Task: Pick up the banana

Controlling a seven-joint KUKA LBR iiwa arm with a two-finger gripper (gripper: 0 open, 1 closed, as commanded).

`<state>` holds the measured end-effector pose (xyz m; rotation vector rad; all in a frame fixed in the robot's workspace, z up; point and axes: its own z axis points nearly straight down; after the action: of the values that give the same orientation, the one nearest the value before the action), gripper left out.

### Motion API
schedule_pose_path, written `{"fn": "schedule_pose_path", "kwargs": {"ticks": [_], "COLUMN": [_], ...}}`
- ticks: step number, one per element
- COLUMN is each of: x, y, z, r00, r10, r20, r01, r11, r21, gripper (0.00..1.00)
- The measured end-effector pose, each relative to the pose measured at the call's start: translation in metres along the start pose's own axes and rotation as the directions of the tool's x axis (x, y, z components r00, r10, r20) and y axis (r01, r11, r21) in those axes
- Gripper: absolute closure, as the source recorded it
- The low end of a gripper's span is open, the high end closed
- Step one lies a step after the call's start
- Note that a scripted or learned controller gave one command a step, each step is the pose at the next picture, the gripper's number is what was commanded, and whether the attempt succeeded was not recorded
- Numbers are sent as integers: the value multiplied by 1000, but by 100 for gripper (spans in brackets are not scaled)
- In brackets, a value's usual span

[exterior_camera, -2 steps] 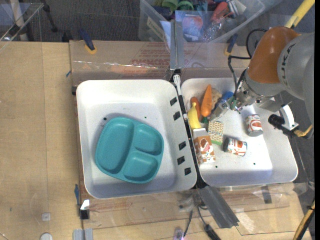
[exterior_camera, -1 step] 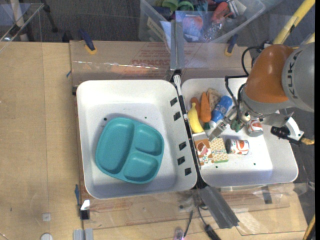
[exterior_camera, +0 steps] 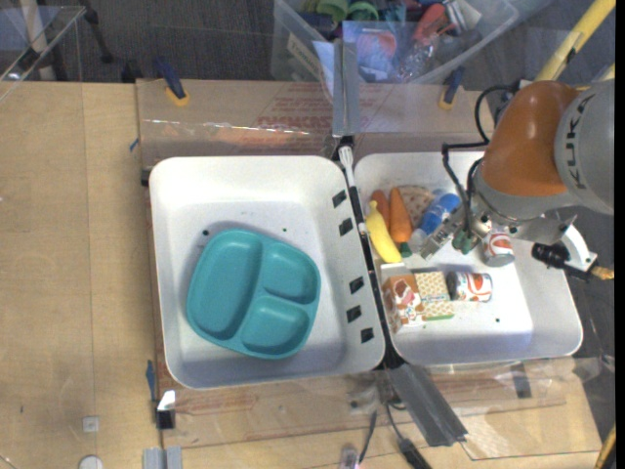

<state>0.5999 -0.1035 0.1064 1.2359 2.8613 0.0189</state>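
Note:
The yellow banana [exterior_camera: 382,236] lies in the right bin [exterior_camera: 547,330], close to its left wall, beside an orange carrot [exterior_camera: 399,217]. My gripper [exterior_camera: 441,237] hangs low over the middle of that bin, a little right of the banana and apart from it. Its metal fingertips sit above the clutter, and nothing yellow shows between them. The grey arm with its orange band [exterior_camera: 527,145] reaches in from the right and hides part of the bin behind it.
The left bin [exterior_camera: 176,193] holds a teal divided plate [exterior_camera: 254,291]. The right bin also holds a blue bottle [exterior_camera: 439,209], a red-and-white can [exterior_camera: 497,249], a small can [exterior_camera: 467,285] and a printed snack box [exterior_camera: 422,298]. A clear tub of toys [exterior_camera: 391,18] stands behind.

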Motion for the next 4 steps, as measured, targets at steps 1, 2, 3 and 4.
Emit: {"fn": "schedule_pose_path", "kwargs": {"ticks": [1, 2, 3, 4], "x": [0, -8, -2, -7], "y": [0, 13, 16, 25], "z": [0, 17, 17, 17], "r00": [1000, 989, 992, 925], "r10": [0, -148, -127, 380], "r20": [0, -11, -9, -3], "r01": [0, 148, 127, -380], "r11": [1000, 989, 992, 925], "r21": [0, 13, 13, 13], "gripper": [0, 0, 0, 0]}}
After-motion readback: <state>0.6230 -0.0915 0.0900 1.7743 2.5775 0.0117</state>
